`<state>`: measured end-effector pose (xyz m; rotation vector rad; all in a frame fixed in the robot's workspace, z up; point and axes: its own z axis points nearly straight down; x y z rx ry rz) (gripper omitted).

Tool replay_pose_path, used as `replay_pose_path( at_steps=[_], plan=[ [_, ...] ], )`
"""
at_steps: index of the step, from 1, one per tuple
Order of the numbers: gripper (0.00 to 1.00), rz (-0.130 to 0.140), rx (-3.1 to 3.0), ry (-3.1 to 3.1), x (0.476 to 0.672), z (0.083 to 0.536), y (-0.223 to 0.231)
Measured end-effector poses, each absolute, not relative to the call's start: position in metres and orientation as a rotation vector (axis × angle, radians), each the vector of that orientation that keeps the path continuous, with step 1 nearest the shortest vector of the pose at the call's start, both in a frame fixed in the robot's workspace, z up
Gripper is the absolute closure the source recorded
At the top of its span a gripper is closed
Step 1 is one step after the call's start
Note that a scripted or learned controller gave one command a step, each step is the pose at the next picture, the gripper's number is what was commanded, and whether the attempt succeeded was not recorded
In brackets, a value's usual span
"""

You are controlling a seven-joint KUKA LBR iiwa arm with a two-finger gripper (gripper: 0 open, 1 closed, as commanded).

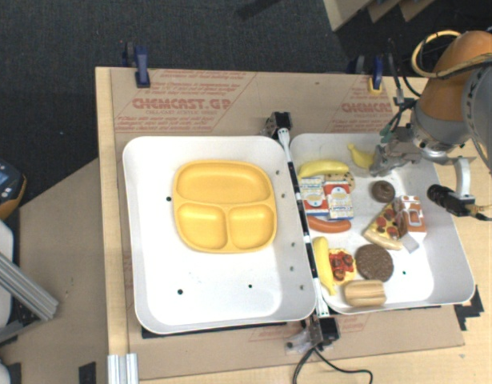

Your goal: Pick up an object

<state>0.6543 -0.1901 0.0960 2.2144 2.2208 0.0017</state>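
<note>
My gripper [383,162] hangs low over the back of the right bin [450,274], beside a small yellow piece [359,155] and just above a small brown cookie [382,190]. Left of it in that bin are a banana [324,167], two small cartons [326,196] and a sausage [330,224]. A pizza slice [386,230] and a red-and-white wedge [412,213] lie toward the right. Toward the front are a large brown cookie [374,262], a bread roll [364,293], a yellow stick [321,264] and a red item [341,262].
The left bin [150,278] holds a yellow divided plate [226,205]. The arm's grey wrist and orange band [462,62] come in from the upper right. A black clamp [279,123] sits where the bins meet at the back. Blue clamps [139,62] hold the board's far edge.
</note>
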Motion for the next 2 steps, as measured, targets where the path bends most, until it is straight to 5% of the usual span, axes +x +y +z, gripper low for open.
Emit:
replay_pose_path(
  at_steps=[1,2],
  plan=[
    [0.0,0.0,2.215,2.221,0.654,0.095,-0.19],
    [0.0,0.013,2.226,2.227,0.604,0.086,-0.221]
  ],
)
